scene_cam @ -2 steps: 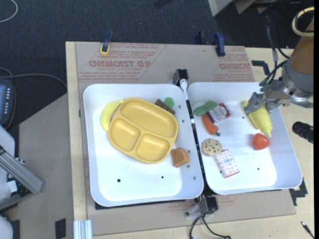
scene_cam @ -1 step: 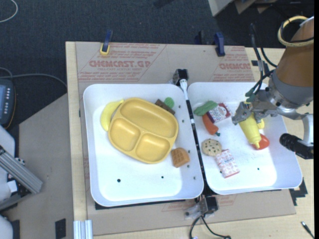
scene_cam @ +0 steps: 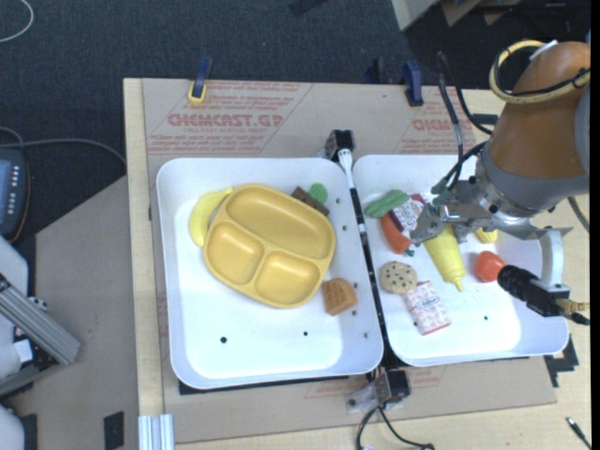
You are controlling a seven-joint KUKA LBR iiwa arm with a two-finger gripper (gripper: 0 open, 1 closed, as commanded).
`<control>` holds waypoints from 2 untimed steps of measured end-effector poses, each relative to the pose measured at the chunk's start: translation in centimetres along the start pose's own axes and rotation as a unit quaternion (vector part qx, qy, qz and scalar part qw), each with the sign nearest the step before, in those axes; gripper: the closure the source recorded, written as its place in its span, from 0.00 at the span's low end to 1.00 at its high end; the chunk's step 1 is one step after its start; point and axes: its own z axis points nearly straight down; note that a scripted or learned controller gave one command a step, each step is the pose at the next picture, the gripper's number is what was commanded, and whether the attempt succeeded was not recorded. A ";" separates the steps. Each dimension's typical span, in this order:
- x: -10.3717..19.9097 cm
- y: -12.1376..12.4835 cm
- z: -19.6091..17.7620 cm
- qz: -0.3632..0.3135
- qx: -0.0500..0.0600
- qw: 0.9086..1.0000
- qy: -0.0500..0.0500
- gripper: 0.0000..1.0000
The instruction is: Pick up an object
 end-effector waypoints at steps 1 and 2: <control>4.1 -1.6 0.8 0.000 0.001 1.000 0.000 1.00; 4.4 -3.0 2.0 0.003 0.001 1.000 -0.001 1.00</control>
